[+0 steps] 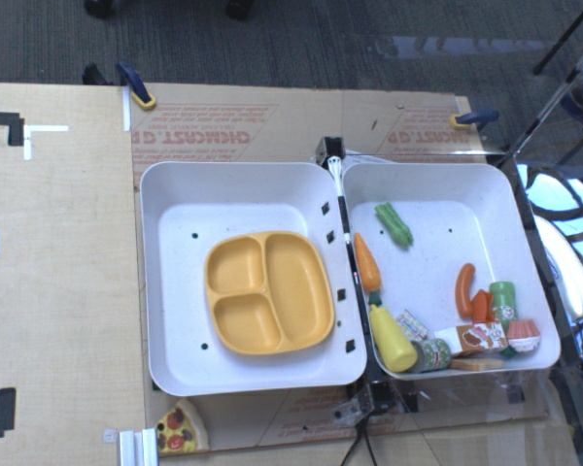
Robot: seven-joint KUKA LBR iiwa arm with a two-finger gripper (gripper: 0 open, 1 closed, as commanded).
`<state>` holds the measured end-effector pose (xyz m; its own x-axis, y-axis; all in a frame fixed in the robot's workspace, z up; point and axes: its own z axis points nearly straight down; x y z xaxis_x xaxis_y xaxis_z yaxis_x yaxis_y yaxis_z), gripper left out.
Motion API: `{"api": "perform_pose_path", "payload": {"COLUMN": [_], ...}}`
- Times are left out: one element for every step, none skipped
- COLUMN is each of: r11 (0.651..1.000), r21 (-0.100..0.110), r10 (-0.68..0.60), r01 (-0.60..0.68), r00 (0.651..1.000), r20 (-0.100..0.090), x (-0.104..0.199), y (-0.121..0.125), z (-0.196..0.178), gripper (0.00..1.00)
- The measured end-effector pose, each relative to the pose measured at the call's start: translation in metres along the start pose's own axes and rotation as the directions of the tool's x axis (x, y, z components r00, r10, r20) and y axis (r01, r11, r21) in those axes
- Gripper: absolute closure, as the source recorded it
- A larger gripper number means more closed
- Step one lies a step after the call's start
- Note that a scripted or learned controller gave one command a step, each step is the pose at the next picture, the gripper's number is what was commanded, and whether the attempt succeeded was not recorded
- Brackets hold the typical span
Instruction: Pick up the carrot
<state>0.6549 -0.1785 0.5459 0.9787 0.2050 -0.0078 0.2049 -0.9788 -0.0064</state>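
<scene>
The carrot (367, 266) is orange with a green tip and lies along the left wall of the right bin (496, 187), pointing toward the back. Just in front of it stands a yellow bottle-shaped toy (391, 342).
The left bin (165, 260) holds a yellow divided plate (268, 291). In the right bin lie a green pea pod (394, 223), an orange sausage (464, 288), a green can (502, 300) and several small packets at the front right. A pizza slice toy (178, 429) lies on the bench in front.
</scene>
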Motion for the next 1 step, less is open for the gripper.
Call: {"api": "perform_pose_path", "payload": {"r11": [1.000], "r21": [0.002], "r10": [-0.006], "r01": [0.006], "r00": [1.000], "r20": [0.002], "x": [0.0019], "y": [-0.0011], "z": [-0.0069], "gripper": [1.00]}}
